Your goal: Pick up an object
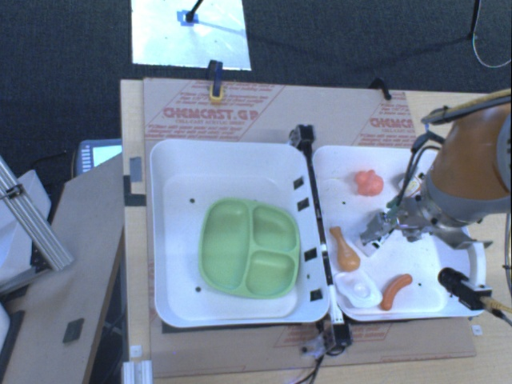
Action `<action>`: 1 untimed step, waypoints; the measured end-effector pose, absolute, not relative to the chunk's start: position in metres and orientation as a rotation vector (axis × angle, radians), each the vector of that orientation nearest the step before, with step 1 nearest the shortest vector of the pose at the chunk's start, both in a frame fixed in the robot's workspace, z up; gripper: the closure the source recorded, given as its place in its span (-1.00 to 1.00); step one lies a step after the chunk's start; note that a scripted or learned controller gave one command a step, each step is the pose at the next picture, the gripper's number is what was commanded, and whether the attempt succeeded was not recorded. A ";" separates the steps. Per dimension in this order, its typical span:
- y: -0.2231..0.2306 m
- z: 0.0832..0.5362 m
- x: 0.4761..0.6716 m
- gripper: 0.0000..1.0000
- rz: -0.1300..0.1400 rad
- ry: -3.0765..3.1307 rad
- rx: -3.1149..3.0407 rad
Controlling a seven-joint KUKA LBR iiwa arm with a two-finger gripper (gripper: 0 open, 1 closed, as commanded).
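Right white bin (416,162): small orange pear-shaped plastic gourd (345,250) near the divider, just left of hand (374,232). Likely light, rigid, slick; best pinched across the bulb. Hand state: cannot tell.

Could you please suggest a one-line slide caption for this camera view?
KUKA arm's gripper hovers in the right bin among toy foods, beside a green divided plate in the left bin.
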State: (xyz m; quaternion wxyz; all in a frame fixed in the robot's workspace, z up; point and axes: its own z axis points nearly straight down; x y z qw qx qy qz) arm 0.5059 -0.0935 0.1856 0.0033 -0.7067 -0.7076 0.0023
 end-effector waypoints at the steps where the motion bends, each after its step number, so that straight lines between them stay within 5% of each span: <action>1: -0.094 0.189 0.508 -1.00 -0.001 -2.224 -2.218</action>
